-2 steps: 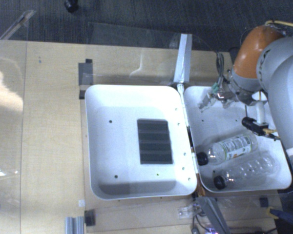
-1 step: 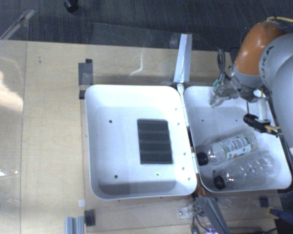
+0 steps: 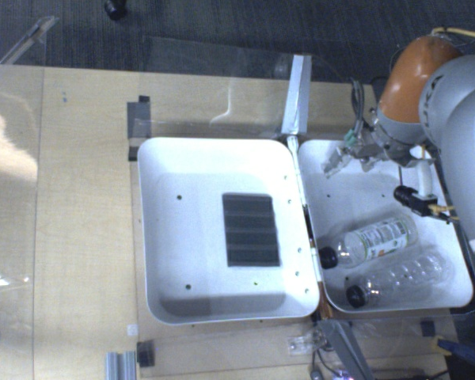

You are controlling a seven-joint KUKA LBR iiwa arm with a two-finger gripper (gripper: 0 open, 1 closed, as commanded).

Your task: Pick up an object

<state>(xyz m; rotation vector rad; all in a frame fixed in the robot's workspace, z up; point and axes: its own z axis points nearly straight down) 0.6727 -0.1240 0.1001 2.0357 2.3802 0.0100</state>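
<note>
Evidently barely begun: end effector [image 3: 350, 153], aperture impossible to tell, near right white bin's [image 3: 461, 291] far edge; labelled clear plastic bottle [image 3: 372, 242] unlifted.

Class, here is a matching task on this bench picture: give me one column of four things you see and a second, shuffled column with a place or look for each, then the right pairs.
Things
1. labelled bottle
2. clear bottle
3. dark ribbed panel
4. gripper

Descriptions
A. middle of the left bin
B. nearest the right bin's front edge, lying on its side
C. over the right bin's far end
D. lying on its side, white label, black cap

Pairs: 1-D, 2-B, 3-A, 4-C
</note>
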